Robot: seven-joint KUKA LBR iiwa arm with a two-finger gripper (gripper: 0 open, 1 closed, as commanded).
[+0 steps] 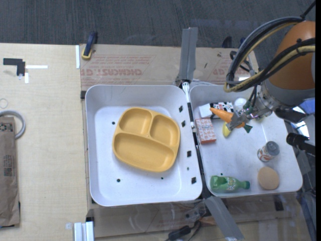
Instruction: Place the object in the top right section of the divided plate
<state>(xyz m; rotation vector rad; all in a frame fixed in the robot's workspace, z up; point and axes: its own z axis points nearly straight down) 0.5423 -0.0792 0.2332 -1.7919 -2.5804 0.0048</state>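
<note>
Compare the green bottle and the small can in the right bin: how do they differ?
The green bottle lies on its side by the bin's near edge; the small can stands upright, farther back. The bottle is long and green with a white cap; the can is short with a grey top. Both sit apart from the gripper.

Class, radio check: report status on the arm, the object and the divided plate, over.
Gripper low in right bin, over carrot and banana; grip unclear. Divided plate in left bin, top right section bare. Nothing blocking the plate.
</note>
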